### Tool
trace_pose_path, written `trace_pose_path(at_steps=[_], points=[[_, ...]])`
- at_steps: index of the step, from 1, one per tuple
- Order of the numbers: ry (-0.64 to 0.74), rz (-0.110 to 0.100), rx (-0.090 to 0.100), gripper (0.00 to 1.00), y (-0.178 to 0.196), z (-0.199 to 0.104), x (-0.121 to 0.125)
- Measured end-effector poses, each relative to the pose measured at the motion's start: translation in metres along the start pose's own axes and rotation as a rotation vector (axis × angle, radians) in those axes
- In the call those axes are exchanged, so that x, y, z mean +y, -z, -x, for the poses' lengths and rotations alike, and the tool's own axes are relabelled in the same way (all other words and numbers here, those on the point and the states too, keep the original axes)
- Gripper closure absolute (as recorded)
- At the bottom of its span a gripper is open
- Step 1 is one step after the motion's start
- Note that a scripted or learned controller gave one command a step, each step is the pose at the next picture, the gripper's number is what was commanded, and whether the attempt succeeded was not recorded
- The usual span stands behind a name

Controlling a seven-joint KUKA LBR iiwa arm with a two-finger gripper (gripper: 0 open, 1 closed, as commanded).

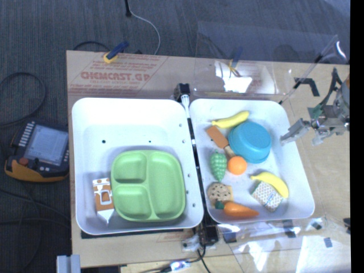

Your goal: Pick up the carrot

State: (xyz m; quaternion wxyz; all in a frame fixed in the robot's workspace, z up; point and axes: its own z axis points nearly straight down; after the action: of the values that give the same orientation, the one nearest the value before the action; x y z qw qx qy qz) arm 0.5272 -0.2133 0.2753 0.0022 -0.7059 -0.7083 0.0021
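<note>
The carrot (239,210), orange with a green tip at its left end, lies flat at the front edge of the right bin (296,169). It sits just in front of a cookie (219,192) and left of a checkered block (266,197). My gripper (319,127) hovers beyond the right bin's far right rim, up and to the right of the carrot and well apart from it. Nothing is seen held in it.
The right bin also holds a blue bowl (250,141), two bananas (230,120) (271,182), an orange (237,165), a green ridged vegetable (218,165) and a brown block (216,136). In the left bin are a green divided plate (149,185) and a small carton (102,195).
</note>
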Motion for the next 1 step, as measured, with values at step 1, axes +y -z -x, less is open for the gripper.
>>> trace_pose_path(at_steps=[1], points=[[-0.157, 0.007, -0.002, 0.0, -0.1831, -0.0537, 0.0099]])
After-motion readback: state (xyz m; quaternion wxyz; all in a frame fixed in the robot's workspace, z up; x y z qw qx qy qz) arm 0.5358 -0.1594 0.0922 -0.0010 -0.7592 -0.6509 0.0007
